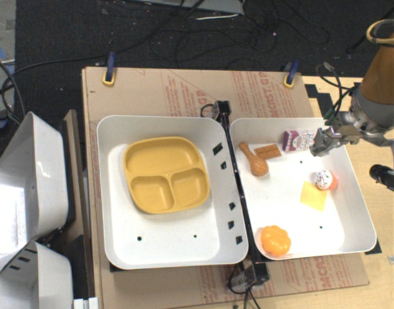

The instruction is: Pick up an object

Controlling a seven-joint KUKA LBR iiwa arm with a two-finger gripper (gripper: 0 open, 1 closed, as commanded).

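Five loose things are lying in the right-hand shallow white bin (351,237), one of each kind. A small purple and white carton (297,140) is sitting near the bin's far wall. A tan wooden spoon-shaped piece (254,161) is lying left of the carton, with a flat brown rectangular strip (268,151) touching its handle end. A small white ball with an orange patch (324,180) is resting towards the right wall, and a flat yellow square block (313,196) is lying just beside it, on the near-left side. A rounded orange pumpkin-shaped toy (275,241) is sitting at the near wall, well apart from the rest.

The grey end effector (326,140) is hanging over the far right part of this bin, just beside the carton's right edge and apparently touching it. The ball and the yellow block are lying near it, closer to the camera; the spoon-shaped piece is lying further left, beyond the carton. Whether the end effector is released or clenched, I cannot tell; nothing is showing between its tips.

The left-hand shallow white bin (120,237) is holding one yellow plastic plate with three compartments (166,174). Both bins are sitting side by side on the cardboard-covered worktop (158,89), which two yellow clamps are gripping at its far edge.
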